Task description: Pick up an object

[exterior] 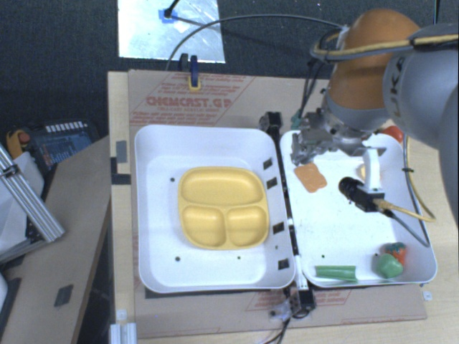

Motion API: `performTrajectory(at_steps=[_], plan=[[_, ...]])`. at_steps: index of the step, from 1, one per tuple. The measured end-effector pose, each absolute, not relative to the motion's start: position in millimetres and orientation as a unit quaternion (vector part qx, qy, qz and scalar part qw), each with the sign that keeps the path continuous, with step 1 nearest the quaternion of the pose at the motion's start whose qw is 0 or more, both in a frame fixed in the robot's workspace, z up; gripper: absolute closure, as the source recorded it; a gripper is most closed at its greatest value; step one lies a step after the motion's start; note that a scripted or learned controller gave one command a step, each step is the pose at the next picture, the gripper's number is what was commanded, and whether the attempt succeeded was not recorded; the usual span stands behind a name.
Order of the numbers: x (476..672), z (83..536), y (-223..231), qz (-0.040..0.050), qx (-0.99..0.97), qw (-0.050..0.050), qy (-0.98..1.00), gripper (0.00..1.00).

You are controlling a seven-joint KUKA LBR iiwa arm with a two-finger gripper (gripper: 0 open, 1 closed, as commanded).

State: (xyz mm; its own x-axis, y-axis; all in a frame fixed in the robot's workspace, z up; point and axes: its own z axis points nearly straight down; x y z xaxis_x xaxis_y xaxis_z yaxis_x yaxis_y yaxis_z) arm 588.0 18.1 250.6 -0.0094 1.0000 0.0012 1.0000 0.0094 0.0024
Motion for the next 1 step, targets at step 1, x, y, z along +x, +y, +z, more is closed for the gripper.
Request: performTrajectory(at_steps=[1], plan=[[587.8,235.1,65.0,0.0005,0.704,0.0,0.71,1.0]])
